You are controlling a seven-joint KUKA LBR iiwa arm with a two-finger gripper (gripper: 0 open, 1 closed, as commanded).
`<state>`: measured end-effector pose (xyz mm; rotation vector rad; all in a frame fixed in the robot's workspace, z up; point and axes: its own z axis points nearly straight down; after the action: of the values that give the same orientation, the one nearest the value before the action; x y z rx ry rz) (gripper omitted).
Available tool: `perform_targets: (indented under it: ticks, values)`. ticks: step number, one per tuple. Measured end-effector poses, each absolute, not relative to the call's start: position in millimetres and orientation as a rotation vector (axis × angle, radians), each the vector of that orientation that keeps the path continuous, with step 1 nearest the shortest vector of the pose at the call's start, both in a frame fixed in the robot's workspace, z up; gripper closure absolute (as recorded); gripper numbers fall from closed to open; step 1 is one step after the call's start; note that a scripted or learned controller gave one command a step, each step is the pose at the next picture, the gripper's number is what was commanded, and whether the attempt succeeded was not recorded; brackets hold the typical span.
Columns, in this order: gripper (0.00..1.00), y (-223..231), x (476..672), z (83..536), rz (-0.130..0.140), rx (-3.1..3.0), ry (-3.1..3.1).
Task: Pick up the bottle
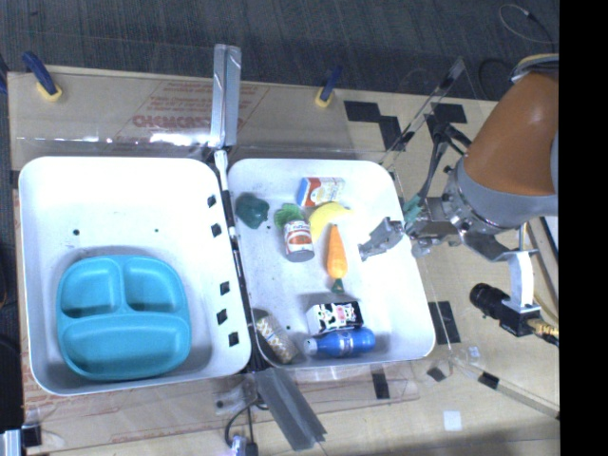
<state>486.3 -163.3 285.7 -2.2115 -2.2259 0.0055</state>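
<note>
Bottle (341,343) at front; claw (383,238) apart, above bin.

Two white bins sit side by side. The left bin (38,283) carries one blue divided tray (123,313). The right bin (404,293) carries one blue bottle (340,343), one small jar (298,237), one carrot (336,250), one lemon (325,216), one dark green lump (252,209), one carton (319,190) and one black-and-white piece (334,315) just above the bottle.
</note>
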Motion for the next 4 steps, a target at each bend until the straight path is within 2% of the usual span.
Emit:
perform_targets:
  ticks: [1, 2, 3, 4]
  values:
    - [0.00, -182, 476.1, 132, 0.005, -2.184, -2.250]
    - [0.00, -209, 479.2, 92, -0.003, -1.875, -2.522]
    - [0.00, -189, 476.8, 144, 0.001, -1.662, -2.664]
    - [0.00, -206, 484.9, 104, -0.020, -1.479, -2.779]
